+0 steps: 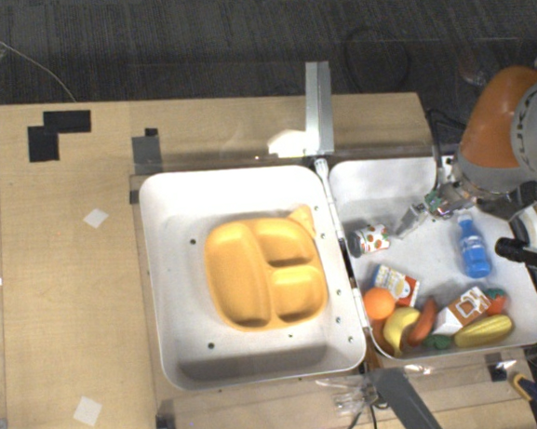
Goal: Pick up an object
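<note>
My gripper (411, 221) reaches in from the right, low over the upper middle of the right bin (377, 176). Its tip sits just right of a small red-and-white carton (373, 238), close to it but apparently apart. A blue bottle (474, 248) lies below and right of the gripper. Along the bin's front lie another carton (399, 284), an orange (379, 303), a banana (399, 327), a red sausage (426, 316), a third carton (470, 304) and a long yellow fruit (484, 331). Nothing shows held in the gripper.
The left bin (175, 264) holds a yellow divided tray (264, 270). A metal post (319, 111) stands behind the seam between the bins. The arm's orange band (497, 133) hangs over the right bin's far right corner. Wooden bench lies to the left.
</note>
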Available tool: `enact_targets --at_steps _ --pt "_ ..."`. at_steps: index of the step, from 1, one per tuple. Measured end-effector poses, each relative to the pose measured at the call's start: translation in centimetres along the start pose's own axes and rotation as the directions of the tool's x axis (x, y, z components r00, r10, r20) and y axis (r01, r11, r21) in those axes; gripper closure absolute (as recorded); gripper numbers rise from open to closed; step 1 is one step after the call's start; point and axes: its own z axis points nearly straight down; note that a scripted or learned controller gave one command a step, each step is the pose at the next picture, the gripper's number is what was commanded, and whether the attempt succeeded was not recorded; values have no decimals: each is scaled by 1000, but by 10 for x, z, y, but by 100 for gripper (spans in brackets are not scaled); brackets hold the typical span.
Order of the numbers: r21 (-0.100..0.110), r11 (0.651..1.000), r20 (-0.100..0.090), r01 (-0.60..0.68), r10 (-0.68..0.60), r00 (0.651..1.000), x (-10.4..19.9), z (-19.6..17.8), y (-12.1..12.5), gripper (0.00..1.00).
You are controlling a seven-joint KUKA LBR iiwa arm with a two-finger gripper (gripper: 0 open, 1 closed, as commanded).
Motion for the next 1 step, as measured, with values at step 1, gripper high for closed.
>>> enact_targets --at_steps 1 --pt "5 974 -3 -228 228 974 -7 2 49 0"
